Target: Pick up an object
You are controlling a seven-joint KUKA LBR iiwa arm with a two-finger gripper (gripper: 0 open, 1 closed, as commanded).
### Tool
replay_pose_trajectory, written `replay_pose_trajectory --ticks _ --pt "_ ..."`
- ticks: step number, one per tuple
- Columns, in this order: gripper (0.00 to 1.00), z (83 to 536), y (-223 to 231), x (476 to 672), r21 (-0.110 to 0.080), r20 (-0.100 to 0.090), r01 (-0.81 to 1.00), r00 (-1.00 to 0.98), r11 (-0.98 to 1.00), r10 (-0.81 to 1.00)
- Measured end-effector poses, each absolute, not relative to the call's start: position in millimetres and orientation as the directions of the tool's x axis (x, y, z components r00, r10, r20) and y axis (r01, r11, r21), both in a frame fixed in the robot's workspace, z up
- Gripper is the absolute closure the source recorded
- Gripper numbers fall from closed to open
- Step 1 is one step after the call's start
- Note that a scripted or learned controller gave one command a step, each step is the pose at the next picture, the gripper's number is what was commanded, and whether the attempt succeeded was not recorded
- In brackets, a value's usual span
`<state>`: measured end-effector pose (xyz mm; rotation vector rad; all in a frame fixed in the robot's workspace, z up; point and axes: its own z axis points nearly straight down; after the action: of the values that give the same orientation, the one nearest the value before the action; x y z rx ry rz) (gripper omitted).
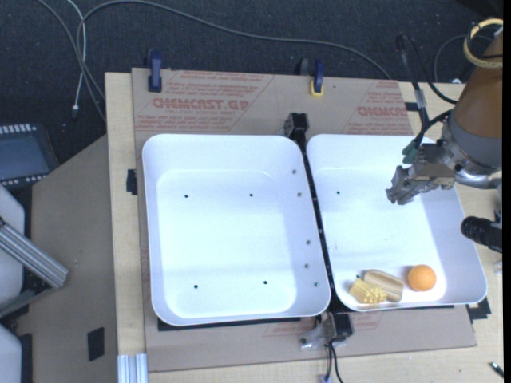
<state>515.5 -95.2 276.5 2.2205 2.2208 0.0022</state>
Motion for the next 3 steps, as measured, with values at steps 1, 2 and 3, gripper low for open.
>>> replay_pose_trajectory --ticks 1,2,3 --pt "0.00 276.1 -95.2 515.4 0.001 0.000 1.000 0.000 0.000 1.000" --pt "0.00 276.1 -95.2 515.4 0.001 0.000 1.000 0.000 0.000 1.000" --pt "0.00 252.5 -32.6 563.2 -0.002 0.001 0.999 -0.033 0.033 0.999"
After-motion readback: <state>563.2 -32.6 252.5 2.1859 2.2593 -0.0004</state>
